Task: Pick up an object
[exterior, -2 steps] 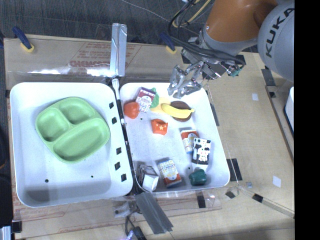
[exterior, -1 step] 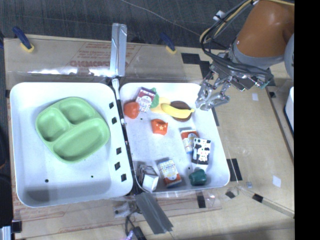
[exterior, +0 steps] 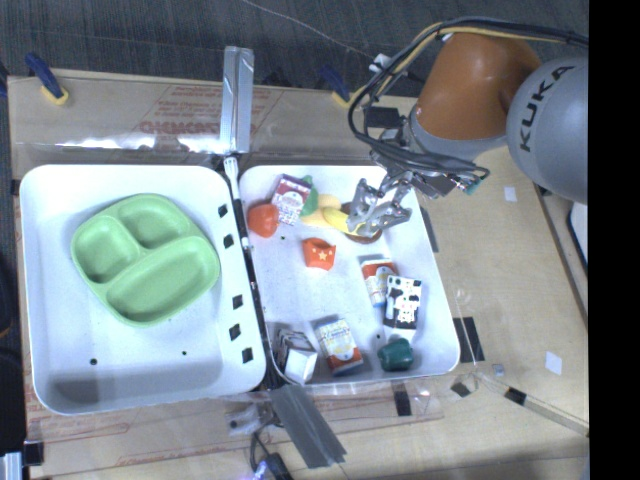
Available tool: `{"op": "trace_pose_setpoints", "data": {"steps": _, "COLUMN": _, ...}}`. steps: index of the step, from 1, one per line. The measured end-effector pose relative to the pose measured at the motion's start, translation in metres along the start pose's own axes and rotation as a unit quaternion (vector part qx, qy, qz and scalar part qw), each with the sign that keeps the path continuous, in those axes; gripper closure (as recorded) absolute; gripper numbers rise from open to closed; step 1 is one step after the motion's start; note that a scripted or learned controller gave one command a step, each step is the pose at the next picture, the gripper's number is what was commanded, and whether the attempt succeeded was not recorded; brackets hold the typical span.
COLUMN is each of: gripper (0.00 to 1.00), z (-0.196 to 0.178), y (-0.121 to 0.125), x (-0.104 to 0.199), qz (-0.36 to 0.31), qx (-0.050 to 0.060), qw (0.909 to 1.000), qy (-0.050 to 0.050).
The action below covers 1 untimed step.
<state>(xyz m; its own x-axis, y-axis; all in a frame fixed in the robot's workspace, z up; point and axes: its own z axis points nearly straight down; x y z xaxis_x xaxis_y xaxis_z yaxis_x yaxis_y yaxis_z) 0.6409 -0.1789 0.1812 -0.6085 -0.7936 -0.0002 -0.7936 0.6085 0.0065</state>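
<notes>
My gripper point(exterior: 375, 210) hangs low in the far right corner of the right bin point(exterior: 440, 298), below the orange wrist band. It is right over a yellow banana-shaped toy point(exterior: 326, 214) and a brownish piece at that toy's right end. Whether it touches either of them is unclear. Close by to the left lie a purple and white carton point(exterior: 290, 198) and a red tomato point(exterior: 263, 219). A small red box point(exterior: 319, 254) sits just in front of the gripper.
Nearer the front of the right bin are a small can point(exterior: 377, 276), a black and white carton point(exterior: 404, 301), a green toy point(exterior: 396, 353), an orange carton point(exterior: 337, 343) and a grey box point(exterior: 295, 356). The left bin point(exterior: 50, 358) holds a green divided plate point(exterior: 145, 256).
</notes>
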Motion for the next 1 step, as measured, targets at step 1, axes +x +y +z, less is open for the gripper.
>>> {"op": "trace_pose_setpoints", "data": {"steps": 1, "gripper": 1.00, "z": 0.0366, "y": -0.0317, "x": 0.0132, "qz": -0.203, "qx": 0.004, "qw": 0.9791, "qy": -0.001}}
